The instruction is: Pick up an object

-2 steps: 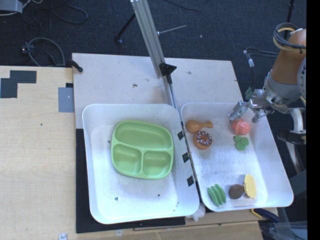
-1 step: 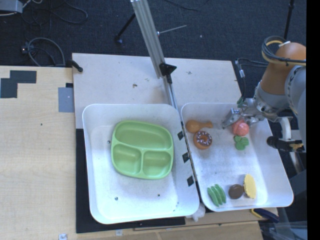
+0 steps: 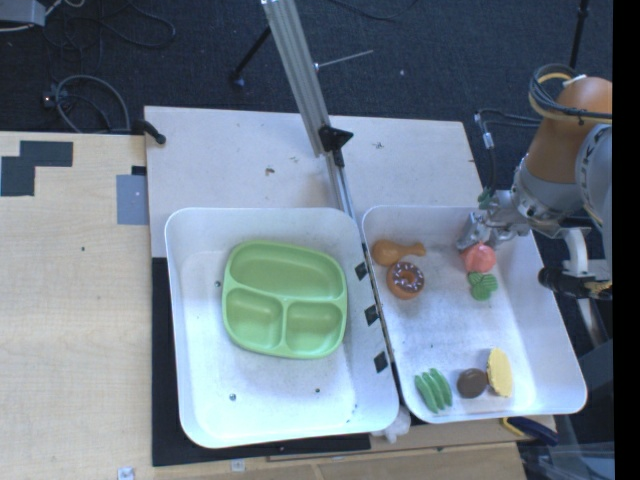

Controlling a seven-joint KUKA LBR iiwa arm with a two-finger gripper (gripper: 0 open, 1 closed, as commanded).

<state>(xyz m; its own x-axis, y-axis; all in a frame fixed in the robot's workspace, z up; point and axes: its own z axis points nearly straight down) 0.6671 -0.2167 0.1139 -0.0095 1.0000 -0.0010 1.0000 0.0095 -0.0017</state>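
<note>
Within the right bin (image 3: 560,353), toy foods; green tray (image 3: 285,300) in left bin (image 3: 190,368); fingers (image 3: 478,236) state unclear.

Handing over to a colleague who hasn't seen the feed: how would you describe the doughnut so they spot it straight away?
Look in the right-hand white bin, the one without the green plate. Near its far left corner lies an orange drumstick; the doughnut sits just in front of it. It is the only ring-shaped piece, brown with pale sprinkles and a hole.

Gripper (image 3: 478,236) above red toy (image 3: 480,258), right bin (image 3: 560,368).
</note>
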